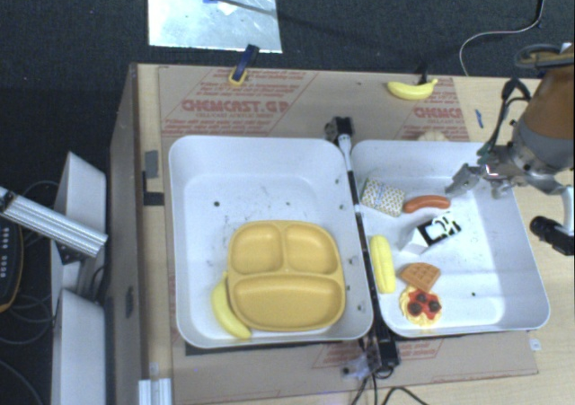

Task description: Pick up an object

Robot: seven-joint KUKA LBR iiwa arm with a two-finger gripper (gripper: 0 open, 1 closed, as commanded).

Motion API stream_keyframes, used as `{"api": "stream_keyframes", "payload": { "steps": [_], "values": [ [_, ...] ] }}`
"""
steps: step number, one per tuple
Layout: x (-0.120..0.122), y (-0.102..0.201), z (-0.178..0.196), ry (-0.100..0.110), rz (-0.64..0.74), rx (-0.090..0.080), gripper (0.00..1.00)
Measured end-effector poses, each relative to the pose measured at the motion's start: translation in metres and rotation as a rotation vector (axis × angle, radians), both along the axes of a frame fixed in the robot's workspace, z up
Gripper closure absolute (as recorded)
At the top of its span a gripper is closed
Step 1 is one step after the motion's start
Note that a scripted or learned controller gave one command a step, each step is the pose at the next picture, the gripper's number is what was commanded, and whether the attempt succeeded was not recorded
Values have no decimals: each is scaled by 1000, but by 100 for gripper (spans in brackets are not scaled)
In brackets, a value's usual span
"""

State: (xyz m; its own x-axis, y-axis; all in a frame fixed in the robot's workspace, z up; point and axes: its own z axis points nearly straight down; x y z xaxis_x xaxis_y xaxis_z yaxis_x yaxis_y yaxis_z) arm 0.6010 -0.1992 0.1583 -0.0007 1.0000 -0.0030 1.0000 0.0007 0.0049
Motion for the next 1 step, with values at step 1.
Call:
{"api": "stream_keyframes", "payload": {
  "steps": [1],
  "values": [
    [-26,44,0,3,3,3,0]
  ]
}}
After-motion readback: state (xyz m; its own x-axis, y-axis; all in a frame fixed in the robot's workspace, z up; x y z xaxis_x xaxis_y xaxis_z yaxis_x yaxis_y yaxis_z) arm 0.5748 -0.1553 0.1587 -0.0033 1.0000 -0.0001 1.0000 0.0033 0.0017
